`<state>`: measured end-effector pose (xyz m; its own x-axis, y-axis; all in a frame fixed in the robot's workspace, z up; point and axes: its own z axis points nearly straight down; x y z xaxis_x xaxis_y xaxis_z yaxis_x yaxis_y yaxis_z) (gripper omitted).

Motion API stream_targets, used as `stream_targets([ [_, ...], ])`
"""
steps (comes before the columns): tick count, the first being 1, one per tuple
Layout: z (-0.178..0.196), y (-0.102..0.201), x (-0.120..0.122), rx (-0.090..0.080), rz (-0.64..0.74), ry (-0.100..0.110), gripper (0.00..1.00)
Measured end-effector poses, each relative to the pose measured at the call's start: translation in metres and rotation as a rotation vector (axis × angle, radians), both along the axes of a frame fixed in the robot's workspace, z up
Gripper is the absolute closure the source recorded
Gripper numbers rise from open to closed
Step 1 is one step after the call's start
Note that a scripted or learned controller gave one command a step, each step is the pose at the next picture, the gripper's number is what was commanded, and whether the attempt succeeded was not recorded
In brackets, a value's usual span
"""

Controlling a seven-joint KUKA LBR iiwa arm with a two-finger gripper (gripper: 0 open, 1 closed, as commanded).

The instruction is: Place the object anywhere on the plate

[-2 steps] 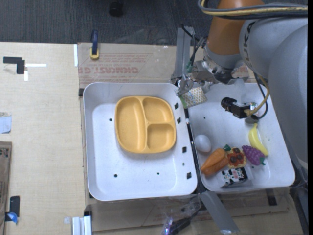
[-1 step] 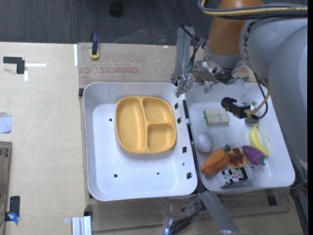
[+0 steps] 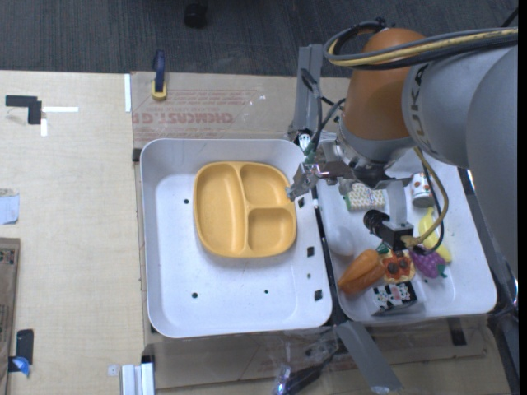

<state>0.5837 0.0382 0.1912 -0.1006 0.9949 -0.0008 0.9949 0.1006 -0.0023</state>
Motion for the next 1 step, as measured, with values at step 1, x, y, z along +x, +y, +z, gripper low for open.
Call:
stream_targets([
  [1,0.1121,-0.0220,0.0191,-0.004,-0.772,0.000,0.00],
])
